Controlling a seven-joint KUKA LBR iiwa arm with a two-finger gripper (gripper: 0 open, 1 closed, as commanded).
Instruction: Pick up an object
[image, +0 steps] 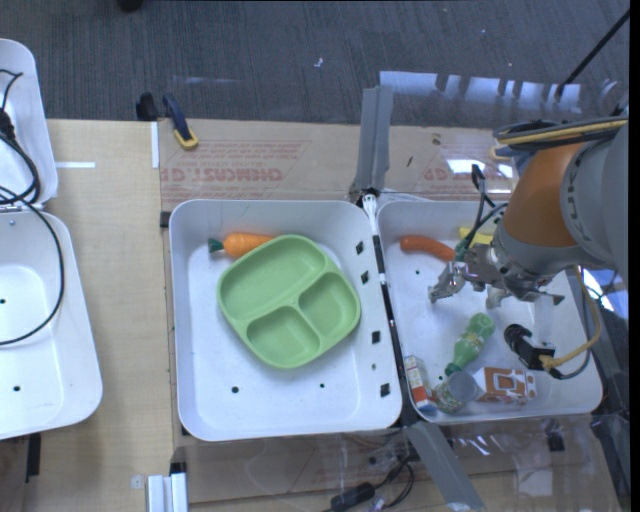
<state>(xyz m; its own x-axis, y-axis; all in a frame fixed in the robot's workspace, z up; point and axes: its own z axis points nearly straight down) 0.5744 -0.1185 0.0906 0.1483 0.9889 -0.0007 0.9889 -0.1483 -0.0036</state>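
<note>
Left bin (190, 330): holds one green divided plate (289, 299), three compartments, lying flat near the bin's middle. One toy carrot (241, 243) with a green top lies just beyond the plate's far left edge, touching or nearly touching it.

Right bin (395, 240): holds a second orange carrot (428, 246) near the far left corner; a green bottle (470, 343) lying tilted near the middle; a small orange-and-white carton (507, 384) at the near right; a grey cup-like item (457, 391) just left of the carton; a small flat packet (417, 381) against the near left wall.

Arm: grey with orange band (540, 200), entering from the right above the right bin.

Gripper (449, 284): hangs over the right bin, between the second carrot and the green bottle, touching neither; whether it stands open or closed cannot be told. Nothing visible between its parts.
</note>
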